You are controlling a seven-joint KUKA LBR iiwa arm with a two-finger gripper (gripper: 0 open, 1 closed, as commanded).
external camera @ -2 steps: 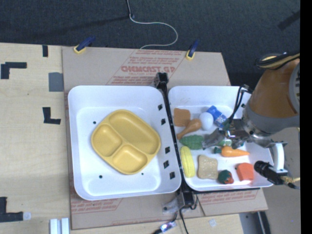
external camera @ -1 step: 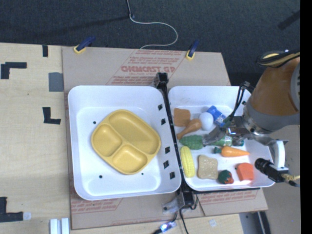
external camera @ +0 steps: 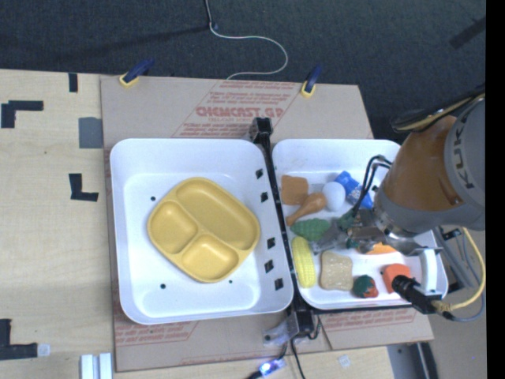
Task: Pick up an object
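The right bin holds several toy foods. Among them are a brown piece, an orange-brown drumstick, a green leafy item, a yellow corn cob and a bread slice. A green and red item, an orange-red item, a white ball and a blue item also lie there. My gripper hangs low over the bin's middle, just right of the green item and above the bread slice. An orange piece peeks out beside it.
The left bin holds a yellow divided plate. A black divider runs between the bins. The arm's grey and orange body covers the right bin's right side. Cables hang off the bench's right.
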